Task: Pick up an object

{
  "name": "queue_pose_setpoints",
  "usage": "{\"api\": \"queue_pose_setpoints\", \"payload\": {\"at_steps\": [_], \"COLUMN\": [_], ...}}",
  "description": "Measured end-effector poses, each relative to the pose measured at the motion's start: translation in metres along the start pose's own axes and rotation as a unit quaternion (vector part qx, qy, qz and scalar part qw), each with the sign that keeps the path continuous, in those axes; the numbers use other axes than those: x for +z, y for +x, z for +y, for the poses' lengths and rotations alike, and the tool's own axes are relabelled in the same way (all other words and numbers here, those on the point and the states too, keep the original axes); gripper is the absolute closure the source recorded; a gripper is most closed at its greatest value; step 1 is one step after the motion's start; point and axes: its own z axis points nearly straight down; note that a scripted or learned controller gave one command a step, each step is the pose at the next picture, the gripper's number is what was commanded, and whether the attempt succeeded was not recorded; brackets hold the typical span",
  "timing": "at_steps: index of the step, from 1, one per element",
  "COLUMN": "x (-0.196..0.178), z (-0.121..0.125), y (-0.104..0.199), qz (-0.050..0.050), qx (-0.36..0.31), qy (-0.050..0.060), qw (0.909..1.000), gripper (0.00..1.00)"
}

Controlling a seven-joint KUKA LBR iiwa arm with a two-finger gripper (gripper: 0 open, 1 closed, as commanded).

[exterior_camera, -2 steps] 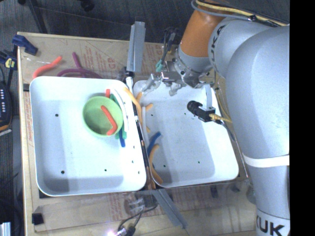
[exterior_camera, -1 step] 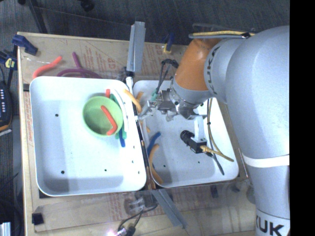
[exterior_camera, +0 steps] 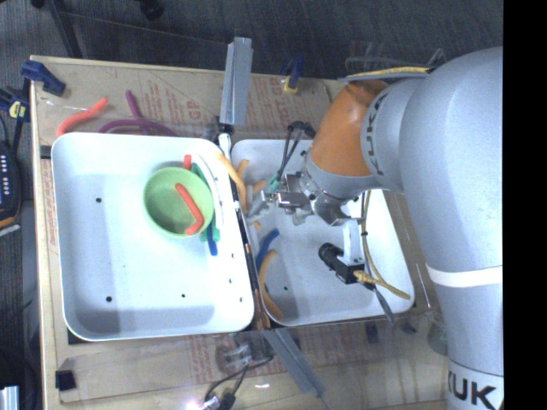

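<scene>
Firstly, left bin: a shallow white plastic tray with rounded corners; its smooth floor was dotted with a few small dark holes.
Green bowl: round, pale green and matte; it sat on the left bin's floor toward the far right corner, close to the right wall.
Red piece: a curved, hook-ended red-orange strip that lay inside the green bowl.
Blue stub: a short bright-blue piece that lay at the bowl's near right rim, just beside the left bin's right wall.
Right bin: the same kind of white tray, set just beside the left bin.
Gripper: grey metal, hanging over the right bin's left half; whether it was spread or pressed together could not be told.
Blue strip: bent and glossy, it lay on the right bin's floor near the left wall, just on the near side of the gripper.
Orange strip: curved and tan-orange, it ran along the left wall toward the near left corner, just beside the blue strip.
Yellow strip: arched and yellow-orange, it lay at the right bin's far left corner.
Bench: a pale board with red print; a looped purple hose lay beyond the left bin's far edge.
</scene>
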Motion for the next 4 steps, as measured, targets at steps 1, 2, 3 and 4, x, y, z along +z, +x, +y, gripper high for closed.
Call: {"api": "queue_pose_setpoints", "payload": {"at_steps": [1,2,3,4], "x": [0.028,0.029,0.029,0.018], "z": [-0.031,0.057,0.0,0.0], "y": [-0.025,-0.028,-0.029,-0.024], "qz": [0.001,-0.001,-0.001,0.005], "qx": [-0.03,-0.053,-0.064,-0.067], "qy": [-0.006,-0.002,-0.004,-0.001], "qw": [0.9995,0.9986,0.998,0.9977], "gripper": [0.0,0.0,0.0,1.0]}}
